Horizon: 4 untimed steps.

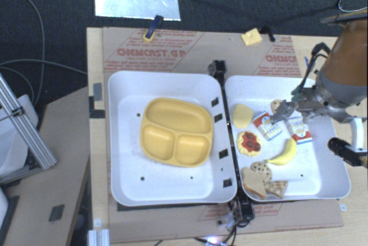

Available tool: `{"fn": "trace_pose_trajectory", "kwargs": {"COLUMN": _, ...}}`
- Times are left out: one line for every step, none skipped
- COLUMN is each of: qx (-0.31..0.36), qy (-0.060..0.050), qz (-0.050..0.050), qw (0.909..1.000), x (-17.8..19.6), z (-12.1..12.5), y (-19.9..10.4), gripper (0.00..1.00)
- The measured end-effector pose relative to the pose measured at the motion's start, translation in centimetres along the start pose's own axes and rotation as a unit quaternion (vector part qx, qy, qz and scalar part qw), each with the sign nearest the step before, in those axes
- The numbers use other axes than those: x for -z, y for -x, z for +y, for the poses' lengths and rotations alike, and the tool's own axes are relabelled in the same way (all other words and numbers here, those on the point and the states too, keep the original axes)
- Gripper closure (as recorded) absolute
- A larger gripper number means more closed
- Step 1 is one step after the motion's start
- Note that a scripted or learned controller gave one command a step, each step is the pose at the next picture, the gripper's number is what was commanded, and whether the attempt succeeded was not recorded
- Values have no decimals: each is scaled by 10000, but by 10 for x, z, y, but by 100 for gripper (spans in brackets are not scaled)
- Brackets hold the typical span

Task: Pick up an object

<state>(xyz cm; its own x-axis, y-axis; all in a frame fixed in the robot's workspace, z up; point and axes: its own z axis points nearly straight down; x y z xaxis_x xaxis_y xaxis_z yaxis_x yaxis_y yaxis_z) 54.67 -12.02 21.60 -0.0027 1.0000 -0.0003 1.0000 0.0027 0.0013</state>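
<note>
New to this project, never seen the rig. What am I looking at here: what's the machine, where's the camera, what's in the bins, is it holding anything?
One camera, fixed above a bench, looks down at a slant on two shallow white bins side by side. The left bin holds a yellow divided tray. The right bin holds toy food: a banana, a small pizza, a pale yellow wedge, cookies and crackers, and small red-and-white cartons. The machine is a grey robot arm with an orange band, reaching in from the right. Its gripper sits low over the cartons near the top of the right bin. Whether it grips anything cannot be told from this view.
</note>
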Motion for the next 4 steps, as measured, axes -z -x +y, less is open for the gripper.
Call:
{"fn": "trace_pose_trajectory", "kwargs": {"qx": -14, "qy": 33, "qz": -17, "qw": 10000, "x": -135, "z": 6, "y": 43, "gripper": 0}}
{"fn": "trace_pose_trajectory", "kwargs": {"qx": -4, "qy": 20, "qz": -6, "qw": 10000, "x": -120, "z": 5, "y": 41, "gripper": 100}}
{"fn": "trace_pose_trajectory", "kwargs": {"qx": -5, "qy": 18, "qz": -4, "qw": 10000, "x": -121, "z": 5, "y": 41, "gripper": 0}}
{"fn": "trace_pose_trajectory", "kwargs": {"qx": -17, "qy": -26, "qz": 11, "qw": 10000, "x": -133, "z": -56, "y": 30, "gripper": 0}}
